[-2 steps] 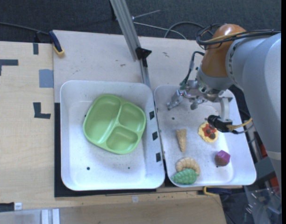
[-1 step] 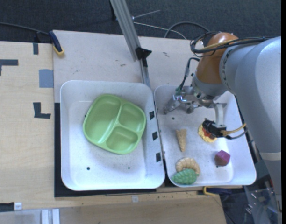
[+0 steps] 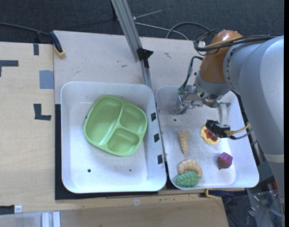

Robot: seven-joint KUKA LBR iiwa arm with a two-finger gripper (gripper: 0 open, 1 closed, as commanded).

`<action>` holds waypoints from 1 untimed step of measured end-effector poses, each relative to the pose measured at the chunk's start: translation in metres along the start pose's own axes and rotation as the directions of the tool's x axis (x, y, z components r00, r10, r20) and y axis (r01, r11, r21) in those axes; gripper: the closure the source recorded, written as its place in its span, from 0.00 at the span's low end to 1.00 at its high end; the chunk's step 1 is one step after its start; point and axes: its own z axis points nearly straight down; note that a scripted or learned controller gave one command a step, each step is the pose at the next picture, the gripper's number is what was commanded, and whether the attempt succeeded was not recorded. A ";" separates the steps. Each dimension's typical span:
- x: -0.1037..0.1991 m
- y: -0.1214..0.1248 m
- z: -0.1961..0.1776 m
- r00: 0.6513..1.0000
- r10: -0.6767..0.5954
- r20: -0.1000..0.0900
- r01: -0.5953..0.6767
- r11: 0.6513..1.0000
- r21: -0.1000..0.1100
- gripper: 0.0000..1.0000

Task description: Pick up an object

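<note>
The right bin [image 3: 241, 176] holds several small toys: a tan cone [image 3: 183, 141], a yellow and red piece [image 3: 210, 135], a purple piece [image 3: 224, 160], a beige croissant shape [image 3: 189, 166] and a green bumpy piece [image 3: 187, 178]. My gripper [image 3: 181, 107] hangs over the bin's upper left part, above the cone and apart from it. Nothing shows between its fingers. The grey arm with its orange band [image 3: 217, 60] reaches in from the right.
The left bin [image 3: 73, 174] holds a green divided plate [image 3: 116, 125]. A slanted metal rod [image 3: 130, 27] rises at the back between the bins. A black cable [image 3: 229, 132] runs by the yellow piece.
</note>
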 end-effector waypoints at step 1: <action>0.001 -0.009 -0.051 1.000 0.003 0.000 -0.003 1.000 -0.005 1.00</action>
